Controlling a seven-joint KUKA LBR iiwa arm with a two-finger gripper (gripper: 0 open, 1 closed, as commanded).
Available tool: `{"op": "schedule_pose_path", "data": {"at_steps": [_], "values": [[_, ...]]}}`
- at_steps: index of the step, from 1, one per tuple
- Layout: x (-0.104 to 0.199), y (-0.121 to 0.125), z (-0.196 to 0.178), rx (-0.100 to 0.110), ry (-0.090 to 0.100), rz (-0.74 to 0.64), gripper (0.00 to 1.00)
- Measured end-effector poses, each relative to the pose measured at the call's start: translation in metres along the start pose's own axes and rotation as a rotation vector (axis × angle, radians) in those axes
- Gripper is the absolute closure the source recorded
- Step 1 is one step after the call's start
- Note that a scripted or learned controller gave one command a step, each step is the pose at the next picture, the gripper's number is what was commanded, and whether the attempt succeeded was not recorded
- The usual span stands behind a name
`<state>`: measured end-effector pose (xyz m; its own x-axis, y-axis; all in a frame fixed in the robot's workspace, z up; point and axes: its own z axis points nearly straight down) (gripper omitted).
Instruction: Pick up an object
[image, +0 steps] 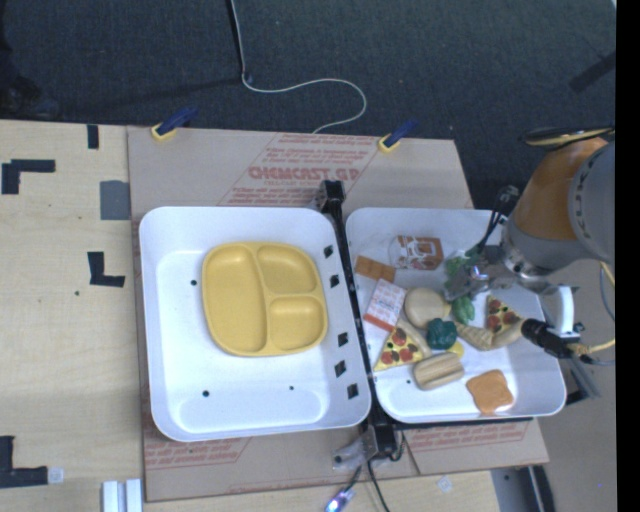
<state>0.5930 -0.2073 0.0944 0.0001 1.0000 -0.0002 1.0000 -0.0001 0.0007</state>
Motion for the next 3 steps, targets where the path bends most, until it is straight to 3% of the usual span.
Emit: {"op": "schedule_pose_path", "data": {"at_steps": [1, 2, 3], "values": [[0.009, 0.054, 0.008, -0.004, -0.002, -0.003, 0.00], [-0.018, -0.001, 0.007, -0.002, -0.002, 0.002, 0.00], [0.017, 0.072, 0.009, -0.002, 0.000, -0.005, 0.00]]}}
